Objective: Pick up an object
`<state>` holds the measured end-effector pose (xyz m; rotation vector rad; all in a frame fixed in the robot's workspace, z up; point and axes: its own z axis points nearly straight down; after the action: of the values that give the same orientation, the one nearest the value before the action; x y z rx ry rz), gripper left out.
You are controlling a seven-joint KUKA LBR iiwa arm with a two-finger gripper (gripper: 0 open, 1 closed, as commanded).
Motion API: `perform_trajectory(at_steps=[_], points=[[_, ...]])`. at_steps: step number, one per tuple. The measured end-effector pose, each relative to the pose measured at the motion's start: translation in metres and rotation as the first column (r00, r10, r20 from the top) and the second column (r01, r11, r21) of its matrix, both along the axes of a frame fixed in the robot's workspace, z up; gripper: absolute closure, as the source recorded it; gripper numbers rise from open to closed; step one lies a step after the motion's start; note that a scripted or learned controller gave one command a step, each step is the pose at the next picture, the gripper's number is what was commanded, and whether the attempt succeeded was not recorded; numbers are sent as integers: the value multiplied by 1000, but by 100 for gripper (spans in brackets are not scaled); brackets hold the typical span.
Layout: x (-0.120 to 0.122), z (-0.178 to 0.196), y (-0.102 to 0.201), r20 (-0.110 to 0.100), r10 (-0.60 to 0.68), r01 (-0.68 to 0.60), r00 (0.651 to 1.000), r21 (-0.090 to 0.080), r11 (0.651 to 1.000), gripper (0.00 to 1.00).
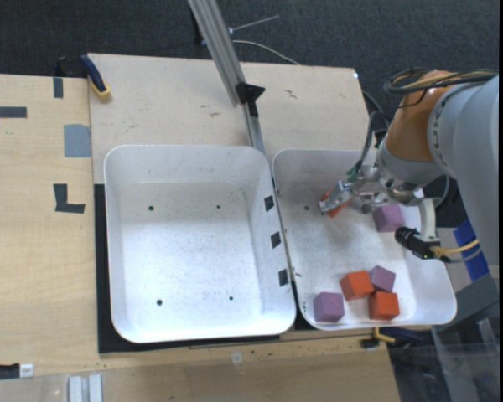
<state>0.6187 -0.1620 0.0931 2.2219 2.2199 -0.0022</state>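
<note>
The arm (436, 132) was seen reaching in over the right bin (306, 170); the gripper (334, 204) was lowered near the bin's upper middle, and a small orange-red piece (329, 208) was seen at its tip; whether the fingers were apart or clamped on it could not be told. A purple block (388, 217) lay just beside the gripper; two orange blocks (356, 285) and two purple blocks (328, 306) were clustered near the front wall; the left bin (117, 224) stood alongside on the tabletop (33, 249).
</note>
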Motion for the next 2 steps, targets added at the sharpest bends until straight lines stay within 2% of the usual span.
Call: perform_trajectory(at_steps=[1,2], points=[[0,9,2,-1,3,-3,1000,0,1000,100],[0,9,2,-1,3,-3,1000,0,1000,0]])
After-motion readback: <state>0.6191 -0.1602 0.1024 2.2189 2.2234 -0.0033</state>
